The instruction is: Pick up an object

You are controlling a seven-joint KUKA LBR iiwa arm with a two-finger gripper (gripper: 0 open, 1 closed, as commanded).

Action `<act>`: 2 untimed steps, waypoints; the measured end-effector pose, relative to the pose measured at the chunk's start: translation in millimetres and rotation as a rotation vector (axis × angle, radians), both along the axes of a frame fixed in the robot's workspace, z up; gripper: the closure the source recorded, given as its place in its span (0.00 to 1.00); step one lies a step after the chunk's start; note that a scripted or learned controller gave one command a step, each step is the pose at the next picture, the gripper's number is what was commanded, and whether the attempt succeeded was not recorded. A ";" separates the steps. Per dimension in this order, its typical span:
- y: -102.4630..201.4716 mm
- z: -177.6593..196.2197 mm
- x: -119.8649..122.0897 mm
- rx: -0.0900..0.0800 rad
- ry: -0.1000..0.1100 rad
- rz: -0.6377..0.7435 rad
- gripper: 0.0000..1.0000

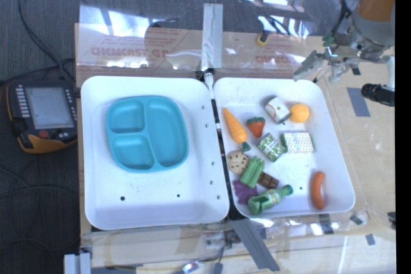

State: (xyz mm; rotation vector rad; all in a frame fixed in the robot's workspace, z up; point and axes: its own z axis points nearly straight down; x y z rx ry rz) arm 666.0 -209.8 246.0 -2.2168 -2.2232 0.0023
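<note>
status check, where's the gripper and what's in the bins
Gripper above right bin's far rim, holding nothing. Small toy foods in right bin: orange carrot, orange ball, green bottle, untouched. Blue divided plate in left bin.

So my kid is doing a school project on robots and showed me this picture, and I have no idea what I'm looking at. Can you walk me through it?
This is one photo from a camera fixed above a workbench, looking down at a slant. The grey and orange thing at the top right is a robot arm, and at its tip is its hand, hanging over the far edge of the right bin. I see nothing held in it.

On the bench sit two shallow white bins side by side. The left bin holds a blue divided plate. The right bin holds toy food: a carrot, a strawberry, an orange, a sausage, a green bottle, a cookie and a few small boxes.

The robot's job is to pick one up.
</note>
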 end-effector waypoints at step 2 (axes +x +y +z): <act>-4.2 -153.7 -41.2 0.002 -0.007 0.322 0.00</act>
